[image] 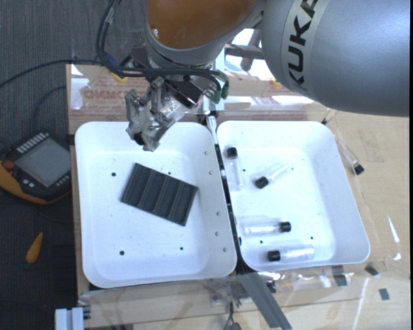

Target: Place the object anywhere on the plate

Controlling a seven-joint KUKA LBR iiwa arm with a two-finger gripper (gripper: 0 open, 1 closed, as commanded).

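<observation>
A dark grey ribbed plate (159, 194) lies flat in the middle of the left bin (103, 253). Several clear vials with black caps lie in the right bin (330, 184): one (231, 165) by its left wall, one (270, 176) near the middle, and two (265, 227) (289, 255) toward the front. My gripper (144, 133) hangs over the far part of the left bin, above and just beyond the plate's far left corner. Glare and the slanted view keep me from making out anything held in it.
The raised rims of the two bins meet in a ridge (224, 198) between them. A hand-held control pendant (38, 167) and cables lie on the floor to the left. The big arm body (316, 40) looms over the far right.
</observation>
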